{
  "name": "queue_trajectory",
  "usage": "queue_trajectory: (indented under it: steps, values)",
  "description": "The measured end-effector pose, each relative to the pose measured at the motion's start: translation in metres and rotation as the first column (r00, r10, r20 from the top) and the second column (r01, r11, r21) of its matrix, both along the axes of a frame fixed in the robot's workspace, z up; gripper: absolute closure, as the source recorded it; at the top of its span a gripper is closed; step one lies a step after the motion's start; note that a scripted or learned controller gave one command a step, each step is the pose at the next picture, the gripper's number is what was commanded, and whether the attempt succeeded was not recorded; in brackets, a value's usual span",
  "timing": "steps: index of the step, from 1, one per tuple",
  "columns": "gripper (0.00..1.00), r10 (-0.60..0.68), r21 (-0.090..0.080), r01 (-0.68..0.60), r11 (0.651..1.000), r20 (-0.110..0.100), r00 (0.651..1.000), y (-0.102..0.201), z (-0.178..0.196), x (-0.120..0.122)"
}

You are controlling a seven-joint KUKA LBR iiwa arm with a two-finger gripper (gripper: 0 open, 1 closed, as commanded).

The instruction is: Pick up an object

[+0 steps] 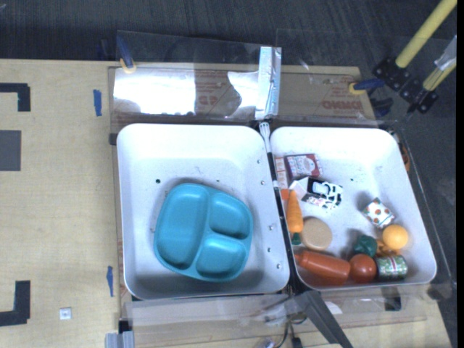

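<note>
A: What lies nearest in the right bin (348, 138)?
B: Along its near edge, a red sausage (321, 266), a tomato (362, 267) touching its end, and a small can (391, 267) beside that.
A: And behind those?
B: A tan disc (317, 233), a carrot (293, 211) along the left wall, a green piece (365, 245), an orange ball (395, 237), a white cup (379, 213). Farther back, a black-and-white toy (323, 192) and a red packet (300, 167).
A: The left bin (188, 142)?
B: A blue divided plate (204, 230), toward its near side.
A: The hand?
B: I cannot tell its state. A yellow rod (429, 25) with black clamps sits at the far right, off the bench (51, 194).
</note>
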State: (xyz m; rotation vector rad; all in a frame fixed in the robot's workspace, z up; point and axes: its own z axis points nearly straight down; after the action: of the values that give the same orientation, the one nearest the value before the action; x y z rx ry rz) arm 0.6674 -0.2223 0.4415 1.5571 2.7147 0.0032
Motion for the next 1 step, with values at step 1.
queue_trajectory:
  steps: [1]
  values:
    - [1.00,0.099,0.006,-0.099,0.995,-0.014,0.995,0.0690,-0.1070,0.0002]
